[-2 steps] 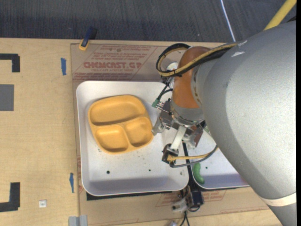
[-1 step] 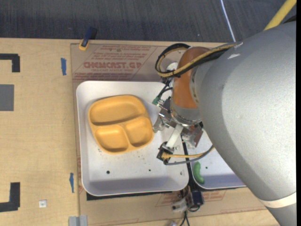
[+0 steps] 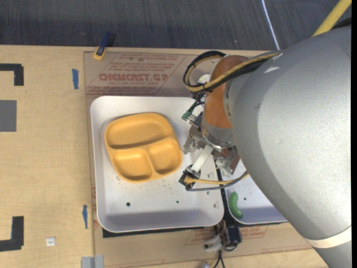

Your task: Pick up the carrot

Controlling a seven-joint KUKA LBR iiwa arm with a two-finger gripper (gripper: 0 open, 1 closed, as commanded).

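Bench: brown cardboard top (image 3: 44, 149) under dark floor, with the two white bins on it, left bin (image 3: 97, 166) and right bin (image 3: 256, 218).
Gripper: the gripper (image 3: 203, 162) sits low over the left bin's right side, close to the wall shared by the bins; too cluttered with brackets and wires to call it apart or together, so I cannot tell.
Carrot: I cannot make out where it lies. A small green piece (image 3: 235, 204) rests in the right bin against its left wall, just below the gripper in this view; whether that is part of the carrot, I cannot tell.
Cable: a black and yellow cable (image 3: 215, 180) loops under the gripper.
Plate: yellow three-compartment plate (image 3: 142, 145) in the left bin, just left of the gripper.
Arm: the orange band (image 3: 215, 102) is above the wrist, and the big grey arm (image 3: 301, 138) covers most of the right bin.
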